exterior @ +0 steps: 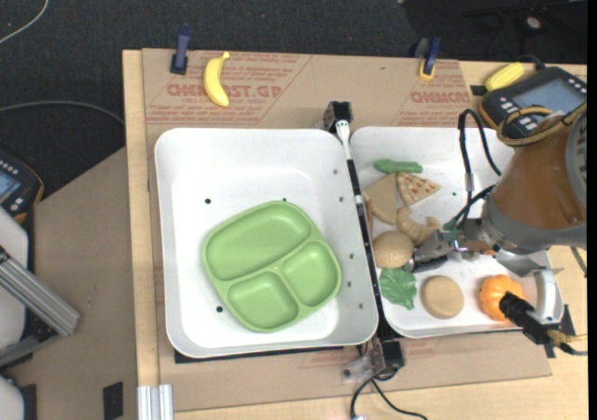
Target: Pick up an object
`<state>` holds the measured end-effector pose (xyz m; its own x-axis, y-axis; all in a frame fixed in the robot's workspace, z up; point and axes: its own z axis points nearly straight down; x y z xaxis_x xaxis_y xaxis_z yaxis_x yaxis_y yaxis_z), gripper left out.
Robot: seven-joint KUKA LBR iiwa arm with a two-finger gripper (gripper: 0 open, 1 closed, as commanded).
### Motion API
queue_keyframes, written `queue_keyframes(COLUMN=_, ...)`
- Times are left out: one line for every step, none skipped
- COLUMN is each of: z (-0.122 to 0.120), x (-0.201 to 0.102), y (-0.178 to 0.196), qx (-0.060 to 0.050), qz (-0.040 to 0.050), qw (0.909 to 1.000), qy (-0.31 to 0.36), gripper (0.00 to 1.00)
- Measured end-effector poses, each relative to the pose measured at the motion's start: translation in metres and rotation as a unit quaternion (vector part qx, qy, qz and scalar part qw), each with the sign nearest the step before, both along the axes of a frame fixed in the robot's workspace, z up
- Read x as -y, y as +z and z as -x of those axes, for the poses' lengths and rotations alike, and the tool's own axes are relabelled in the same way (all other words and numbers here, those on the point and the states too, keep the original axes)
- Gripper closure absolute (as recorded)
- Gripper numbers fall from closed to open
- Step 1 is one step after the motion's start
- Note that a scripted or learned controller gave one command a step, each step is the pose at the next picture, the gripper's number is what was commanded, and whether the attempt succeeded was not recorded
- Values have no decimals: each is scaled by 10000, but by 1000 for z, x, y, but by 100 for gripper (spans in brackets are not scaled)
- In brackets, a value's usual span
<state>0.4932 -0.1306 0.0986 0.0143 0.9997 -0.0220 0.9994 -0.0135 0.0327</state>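
Now the arm (pixel 536 194) reaches in from three o'clock, its gripper (pixel 431 251) low in the right bin (pixel 438 138) among the toy food, just beside a tan bun (pixel 392 248); how its claw stands, I cannot tell. At six o'clock of it lies a round cookie (pixel 441 297), an orange (pixel 495 295) at four, and the left bin (pixel 177 222) holds a green divided plate (pixel 270 264).

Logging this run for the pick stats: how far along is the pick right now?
Early. The gripper is low in the right bin, among the toy foods beside the tan bun; nothing visibly sits between its fingers. The round cookie, orange and pizza slice lie in the bin. Grasping and lifting remain.
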Motion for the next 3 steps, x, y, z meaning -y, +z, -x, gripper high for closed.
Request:
queue_keyframes(z=1, x=-4, y=0, qx=32, qz=38, qw=10000, qy=-17, gripper=0)
queue_keyframes(z=1, x=-5, y=0, qx=34, qz=39, qw=10000, qy=-19, gripper=0)
queue_keyframes(z=1, x=-5, y=0, qx=33, qz=39, qw=10000, qy=-17, gripper=0)
